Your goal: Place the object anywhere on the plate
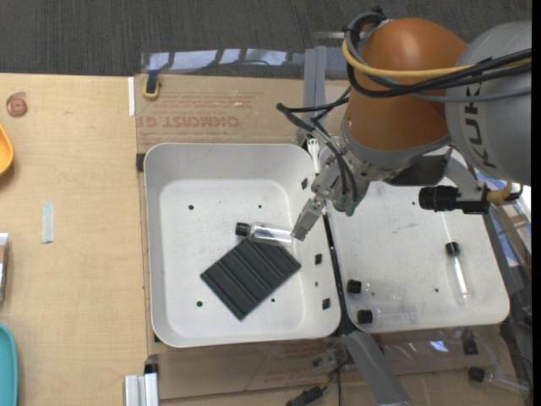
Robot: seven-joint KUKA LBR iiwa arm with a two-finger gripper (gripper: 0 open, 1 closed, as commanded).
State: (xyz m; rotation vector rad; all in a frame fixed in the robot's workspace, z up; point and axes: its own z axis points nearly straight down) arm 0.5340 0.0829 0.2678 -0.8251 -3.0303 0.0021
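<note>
- Vial (264, 232), a small clear tube with a dark cap at its left end, lies in the left bin (169, 252), its long axis running left to right with a slight downward tilt toward the right.
- It rests at the upper edge of the plate (250, 277), a dark ribbed square set cornerwise on the bin floor; whether the vial's body overlaps that edge or merely touches it is hard to judge from this slant.
- The hand (303, 223) sits at the vial's right end, so the vial lies to the left of the hand and the plate just below and left of both.
- One slim finger (306, 220) slants down to the vial's right tip; a second finger cannot be separated from it, so I cannot tell how far the hand is open or whether it grips the vial.
- The arm's (397, 83) orange dome and cables hide the wrist above.
- In the right bin (499, 311) lies a second clear tube (457, 271), well apart from the hand, plus small dark pieces near the left wall.
</note>
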